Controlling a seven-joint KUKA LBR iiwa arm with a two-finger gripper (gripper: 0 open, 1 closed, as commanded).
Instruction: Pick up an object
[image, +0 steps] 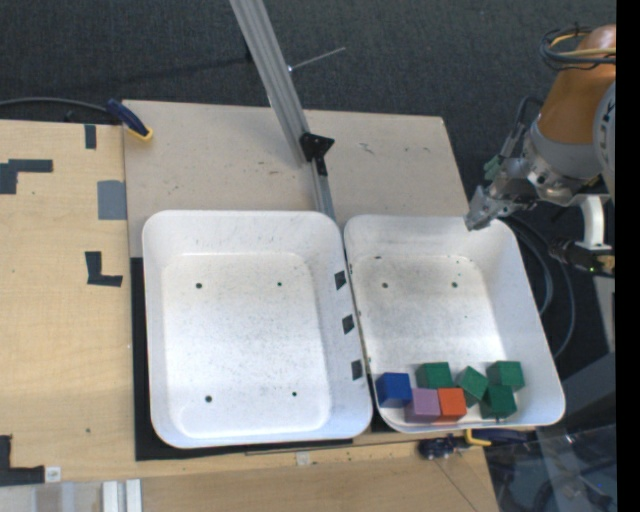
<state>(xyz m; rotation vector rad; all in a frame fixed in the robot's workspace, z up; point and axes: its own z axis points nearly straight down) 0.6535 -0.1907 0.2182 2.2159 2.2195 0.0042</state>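
Several small blocks are clustered in the near corner of the right bin (520, 290): a blue block (394, 388), a purple block (426, 403), an orange block (451, 402) and green blocks (434, 375) (506, 374) (498, 401) (473, 381). My gripper (480, 216) hangs over the far right rim of that bin, well away from the blocks. Nothing shows between or under its tips.
The left bin (160, 300) stands beside the right one on a black mat. A slanted metal rail (280, 80) runs from the top down to the gap between the bins. Cables lie along the bench's right side. A blue-and-yellow clamp (130, 118) sits at the far left.
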